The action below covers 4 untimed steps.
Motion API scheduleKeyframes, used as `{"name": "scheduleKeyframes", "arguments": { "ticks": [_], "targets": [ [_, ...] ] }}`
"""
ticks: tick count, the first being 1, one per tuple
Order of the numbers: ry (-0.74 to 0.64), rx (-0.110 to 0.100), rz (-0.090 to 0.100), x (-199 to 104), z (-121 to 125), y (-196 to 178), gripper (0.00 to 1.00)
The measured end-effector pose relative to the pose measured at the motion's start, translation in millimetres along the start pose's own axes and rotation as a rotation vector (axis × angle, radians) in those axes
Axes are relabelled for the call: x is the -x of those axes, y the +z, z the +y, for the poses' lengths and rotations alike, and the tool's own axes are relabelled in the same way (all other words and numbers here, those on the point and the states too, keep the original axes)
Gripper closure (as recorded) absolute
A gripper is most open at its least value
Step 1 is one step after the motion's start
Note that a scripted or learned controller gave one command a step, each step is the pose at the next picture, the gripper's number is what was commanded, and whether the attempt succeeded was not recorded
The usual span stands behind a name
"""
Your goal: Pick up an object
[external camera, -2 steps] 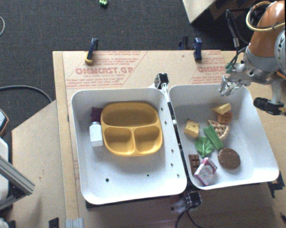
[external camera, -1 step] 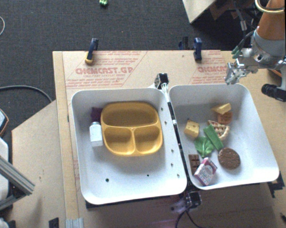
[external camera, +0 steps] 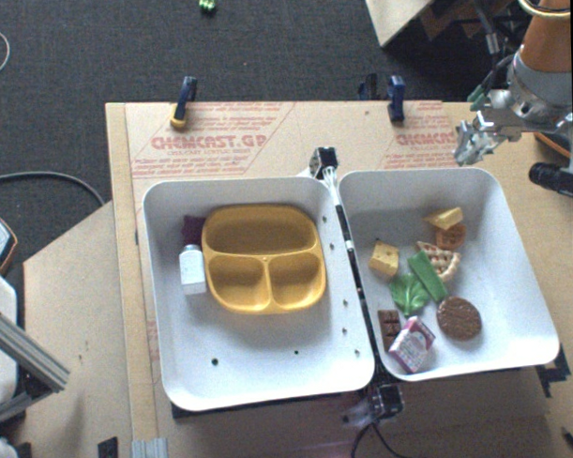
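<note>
My gripper [external camera: 471,147] hangs over the bench just beyond the far right corner of the right bin [external camera: 523,290], open with nothing between its fingers. In that bin lie a yellow wedge [external camera: 445,217] on a brown piece [external camera: 451,236], a yellow cube [external camera: 384,258], a waffle [external camera: 441,259], a green leaf [external camera: 415,285], a round brown patty [external camera: 458,318], a small chocolate bar [external camera: 389,321] and a pink-and-white carton [external camera: 414,346]. All of them are nearer the camera than the gripper and to its left.
The left bin [external camera: 178,349] holds a yellow divided plate [external camera: 264,257], a small white bottle [external camera: 191,270] and a dark purple thing [external camera: 194,227]. Blue clamps [external camera: 395,98] grip the board's far edge. A black divider rail [external camera: 349,259] runs between the bins.
</note>
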<state>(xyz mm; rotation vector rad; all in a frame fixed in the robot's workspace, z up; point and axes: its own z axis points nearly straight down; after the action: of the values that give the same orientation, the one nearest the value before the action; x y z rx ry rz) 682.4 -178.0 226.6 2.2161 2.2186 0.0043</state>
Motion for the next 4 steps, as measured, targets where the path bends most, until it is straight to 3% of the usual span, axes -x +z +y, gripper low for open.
{"name": "scheduleKeyframes", "arguments": {
  "ticks": [2,3,4],
  "targets": [
    [-0.004,-0.009,0.005,-103.4,-19.7,7.0,1.00],
    [-0.003,-0.009,0.004,-148.8,-39.7,-5.8,1.00],
    [-0.004,-0.011,0.004,-197.2,-59.4,8.8,1.00]
  ]
}}
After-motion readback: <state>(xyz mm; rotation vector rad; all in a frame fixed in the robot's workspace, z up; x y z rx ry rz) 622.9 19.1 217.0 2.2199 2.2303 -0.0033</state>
